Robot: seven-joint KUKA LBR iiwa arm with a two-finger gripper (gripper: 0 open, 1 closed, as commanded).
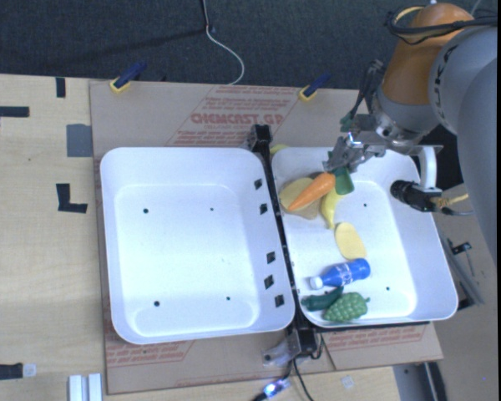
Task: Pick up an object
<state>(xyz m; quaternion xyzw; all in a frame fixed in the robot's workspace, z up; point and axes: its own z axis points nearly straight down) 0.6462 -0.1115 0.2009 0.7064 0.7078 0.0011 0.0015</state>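
Over the right bin (417,295), the gripper (344,159) hovers at the carrot's (316,189) green top; whether its jaws are parted I cannot tell. A clean grasp probably needs a descent centred on the carrot, clear of the banana (327,210).

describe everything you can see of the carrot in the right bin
The carrot is a glossy orange toy, plastic by its look, tapered, with a green leafy cap at its upper right end. It lies tilted in the far part of the right bin, resting across a pale yellow-tan piece beside a yellow banana-like piece. The tool hangs right at its green end; contact is unclear.
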